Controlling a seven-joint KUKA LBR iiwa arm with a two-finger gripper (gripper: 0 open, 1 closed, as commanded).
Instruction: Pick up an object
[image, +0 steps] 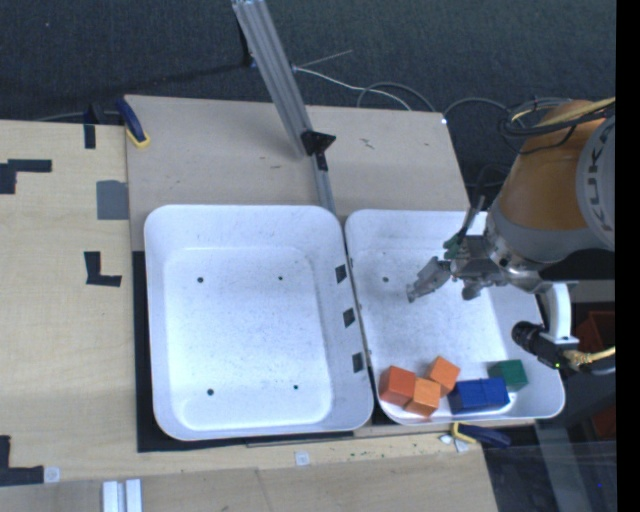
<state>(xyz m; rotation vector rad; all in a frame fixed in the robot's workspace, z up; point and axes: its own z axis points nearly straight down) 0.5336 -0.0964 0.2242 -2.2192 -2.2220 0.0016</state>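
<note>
Nothing is picked up yet. My claw (428, 283) hangs above the right bin (400, 240), carrying nothing; its spread I cannot tell. The blocks (425, 388) lie clustered at that bin's near edge, untouched.

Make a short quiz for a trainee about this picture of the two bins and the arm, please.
1. True or false: all the blocks lie in the right bin.
2. Which block lies nearest the green block? A) blue block B) orange block at far left C) a yellow block
3. Fill in: the pincer hangs over the ____ bin.

Key
1. True. The orange blocks, the blue one and the green one all sit along that bin's near edge.
2. A.
3. Right. It is over bare floor, apart from the blocks.
</note>
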